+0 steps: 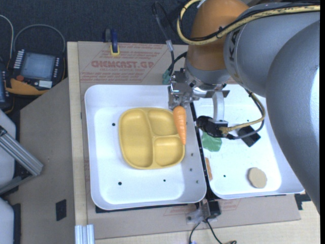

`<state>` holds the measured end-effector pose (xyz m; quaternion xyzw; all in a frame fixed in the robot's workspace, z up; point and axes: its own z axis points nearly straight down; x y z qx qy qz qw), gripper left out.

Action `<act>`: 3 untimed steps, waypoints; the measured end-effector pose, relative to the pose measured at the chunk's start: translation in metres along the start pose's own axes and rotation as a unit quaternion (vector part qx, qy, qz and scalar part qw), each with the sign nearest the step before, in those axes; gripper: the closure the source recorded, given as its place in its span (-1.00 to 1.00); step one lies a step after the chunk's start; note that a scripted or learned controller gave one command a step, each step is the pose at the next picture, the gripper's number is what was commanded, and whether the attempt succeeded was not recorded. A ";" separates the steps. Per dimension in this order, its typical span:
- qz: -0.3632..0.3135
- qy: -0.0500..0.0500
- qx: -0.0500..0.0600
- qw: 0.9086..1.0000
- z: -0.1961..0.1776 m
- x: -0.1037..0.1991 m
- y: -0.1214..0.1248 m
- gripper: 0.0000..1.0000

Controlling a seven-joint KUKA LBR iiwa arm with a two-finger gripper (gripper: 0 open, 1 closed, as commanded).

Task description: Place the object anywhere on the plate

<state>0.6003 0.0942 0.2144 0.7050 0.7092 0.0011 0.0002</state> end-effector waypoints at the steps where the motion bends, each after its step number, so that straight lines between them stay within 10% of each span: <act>1: 0.002 0.000 0.000 1.000 -0.004 0.006 -0.003 1.00; 2: 0.003 0.000 -0.001 1.000 -0.019 0.003 -0.002 1.00; 3: 0.003 -0.001 0.000 1.000 -0.019 0.003 -0.002 -1.00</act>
